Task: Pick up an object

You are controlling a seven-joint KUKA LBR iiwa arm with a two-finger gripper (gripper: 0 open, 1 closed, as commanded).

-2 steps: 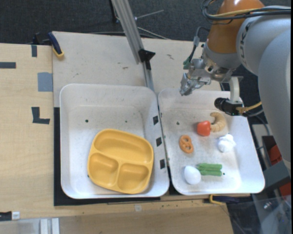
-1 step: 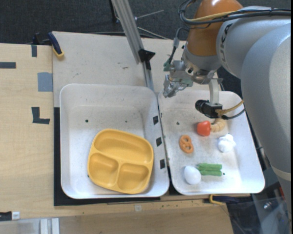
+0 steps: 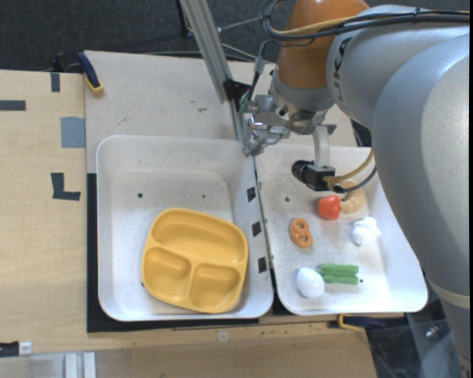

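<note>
Grey-armed pincer at far right corner of left bin, grip state unclear.

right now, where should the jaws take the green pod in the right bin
From straight above, jaws closing across the narrow width of the pod, towards its right end. It lies flat, long axis running left to right, and the egg sits right by its left end, so the right half likely leaves more room.
</note>
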